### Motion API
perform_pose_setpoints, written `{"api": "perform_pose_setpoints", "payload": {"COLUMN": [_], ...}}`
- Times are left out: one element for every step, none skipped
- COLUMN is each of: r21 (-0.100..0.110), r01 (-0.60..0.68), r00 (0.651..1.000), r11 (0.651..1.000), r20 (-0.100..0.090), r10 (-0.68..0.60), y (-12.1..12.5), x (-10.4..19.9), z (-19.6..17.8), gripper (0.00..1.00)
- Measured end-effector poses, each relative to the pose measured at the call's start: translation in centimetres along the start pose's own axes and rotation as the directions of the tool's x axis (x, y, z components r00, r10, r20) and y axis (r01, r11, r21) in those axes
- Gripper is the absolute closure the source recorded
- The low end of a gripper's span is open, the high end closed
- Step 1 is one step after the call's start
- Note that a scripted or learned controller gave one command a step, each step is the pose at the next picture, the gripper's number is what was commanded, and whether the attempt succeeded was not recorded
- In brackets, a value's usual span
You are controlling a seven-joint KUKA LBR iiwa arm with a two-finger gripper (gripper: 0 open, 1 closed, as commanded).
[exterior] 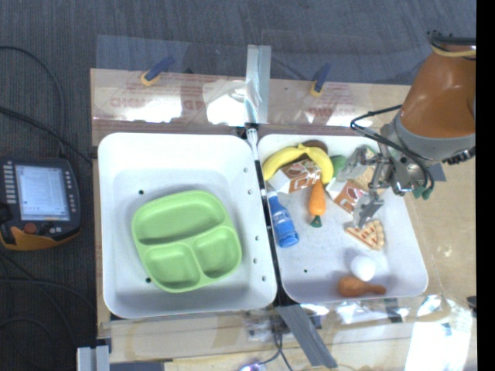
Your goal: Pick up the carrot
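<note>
The carrot (pixel 317 199) is orange with a green stub and lies upright in the view, in the middle of the right bin (pixel 410 242). It sits just below the banana (pixel 290 158) and beside a small brown carton (pixel 301 178). My gripper (pixel 364 185) hangs over the right part of this bin, a short way right of the carrot and apart from it. Its fingers stand open above a red-and-white packet (pixel 348 197), with nothing held between them.
The right bin also holds a blue bottle (pixel 283 224), a pizza slice (pixel 366 235), a white egg (pixel 363 268) and a brown sausage-like piece (pixel 360 287). A green divided plate (pixel 186 239) lies in the left bin (pixel 116 176). A pendant (pixel 37 202) rests left of the bench.
</note>
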State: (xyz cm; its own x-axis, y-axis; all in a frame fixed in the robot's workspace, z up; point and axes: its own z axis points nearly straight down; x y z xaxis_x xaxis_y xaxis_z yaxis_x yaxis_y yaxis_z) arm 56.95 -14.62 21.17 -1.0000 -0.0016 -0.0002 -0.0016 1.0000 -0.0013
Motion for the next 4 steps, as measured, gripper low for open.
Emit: {"api": "perform_pose_setpoints", "payload": {"r21": [-0.002,0.002,0.006,0.0], "r01": [0.023,0.024,0.092,0.45], "r00": [1.0,1.0,0.996,0.893], "r11": [1.0,1.0,0.996,0.893], "r20": [-0.004,0.0,0.015,0.002], "r10": [-0.023,-0.024,-0.092,-0.45], "y": [4.2,4.2,-1.2,-7.8], "x": [0.9,0.7,1.4,2.7], "z": [11.4,10.4,-4.3,-4.2], "gripper": [0.0,1.0,1.0,1.0]}}
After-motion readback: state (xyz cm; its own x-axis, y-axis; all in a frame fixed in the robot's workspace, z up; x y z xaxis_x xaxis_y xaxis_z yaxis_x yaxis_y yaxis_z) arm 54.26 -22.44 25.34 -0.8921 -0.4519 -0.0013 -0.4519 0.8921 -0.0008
